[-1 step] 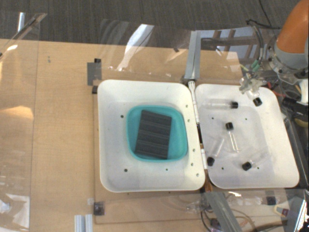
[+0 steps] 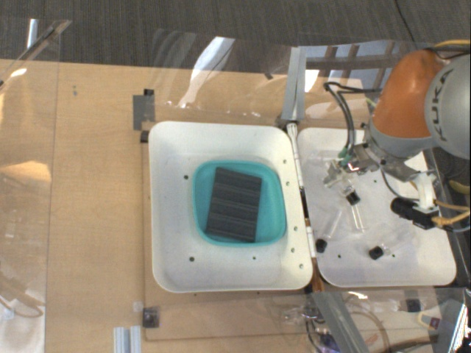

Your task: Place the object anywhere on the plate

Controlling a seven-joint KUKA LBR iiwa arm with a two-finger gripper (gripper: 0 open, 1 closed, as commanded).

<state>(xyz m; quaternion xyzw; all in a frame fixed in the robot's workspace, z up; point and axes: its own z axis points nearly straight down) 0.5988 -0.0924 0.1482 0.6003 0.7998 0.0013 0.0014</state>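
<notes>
Camera view
Object: a dark ribbed block (image 2: 234, 204) lay flat on the teal plate (image 2: 274, 215) in the left bin (image 2: 169, 219).
Claw: the claw (image 2: 352, 197) hung over the right bin (image 2: 412, 267); its transparent fingers seemingly stood apart, holding nothing.
Desk: the desk (image 2: 81, 197) carried both bins.

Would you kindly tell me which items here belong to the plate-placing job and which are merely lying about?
Job:
- dark ridged block, lying on the plate
- teal plate in the left bin
- hand over the right bin

Lying about:
- small black piece in the right bin
</notes>
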